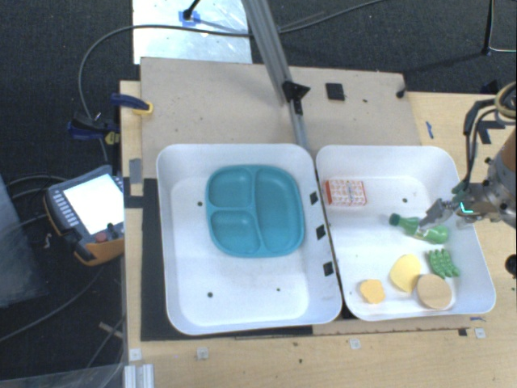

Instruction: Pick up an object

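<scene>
A grey robot arm reaches into the right bin (pixel 380 158), 1 of 2 white bins on the bench, its gripper (pixel 434 215) low over a green bottle (pixel 420 229) lying on its side near the bin's right wall. The step in hand looks like the approach to a grasp; whether the gripper is apart or clamped cannot be told at this size. Next the bottle would need to sit squarely between the jaws before any lift, since its rounded body could roll. The bottle is small, pale green with a darker cap end pointing left. The left bin (pixel 174 217) holds a teal divided plate (pixel 254 210).
</scene>
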Tool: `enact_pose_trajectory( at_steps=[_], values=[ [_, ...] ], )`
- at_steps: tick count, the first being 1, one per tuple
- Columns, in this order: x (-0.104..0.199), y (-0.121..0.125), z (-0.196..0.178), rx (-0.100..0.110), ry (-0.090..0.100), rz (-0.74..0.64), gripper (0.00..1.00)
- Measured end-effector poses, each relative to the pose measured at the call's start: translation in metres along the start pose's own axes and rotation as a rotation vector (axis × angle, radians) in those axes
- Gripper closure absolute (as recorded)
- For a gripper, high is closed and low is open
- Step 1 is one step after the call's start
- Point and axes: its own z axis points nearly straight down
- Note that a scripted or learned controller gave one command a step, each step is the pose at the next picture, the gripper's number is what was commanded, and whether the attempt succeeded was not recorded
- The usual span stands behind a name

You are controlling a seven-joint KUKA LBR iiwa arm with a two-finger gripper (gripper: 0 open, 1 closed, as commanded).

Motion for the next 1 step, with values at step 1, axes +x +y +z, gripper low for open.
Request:
enact_pose_trajectory(
  at_steps=[1],
  values=[
    [0.0, 0.0003, -0.0005, -0.001, 0.0, 0.0, 0.0]
  ],
)
